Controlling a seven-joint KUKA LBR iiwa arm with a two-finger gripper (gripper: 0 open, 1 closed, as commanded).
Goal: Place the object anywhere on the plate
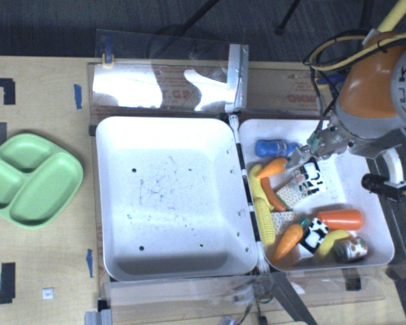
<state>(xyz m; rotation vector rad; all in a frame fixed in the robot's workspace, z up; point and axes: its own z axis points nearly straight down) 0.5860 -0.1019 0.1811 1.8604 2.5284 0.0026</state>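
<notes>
The object to be moved is not singled out yet: the candidates lie heaped in the right bin, among them an orange carrot, a yellow corn cob, a red-orange sausage-shaped piece, a blue bottle, a small can and a checkered black-and-white block. They crowd the bin's left half, touching and overlapping, so a clean pick means finding an item with free sides.

The tool hangs low over the upper middle of that heap, just beside the blue bottle and above a curved orange piece. Whether it is wide, narrow or gripping anything, I cannot tell; the view from above is too cluttered there, and nothing can be said to be held.

The left bin sits between the heap and the goal. The green plate, a three-section one, rests on the bench well apart, at the far left. In my judgement the task is at its picking stage, with the whole carry across the left bin to come.
</notes>
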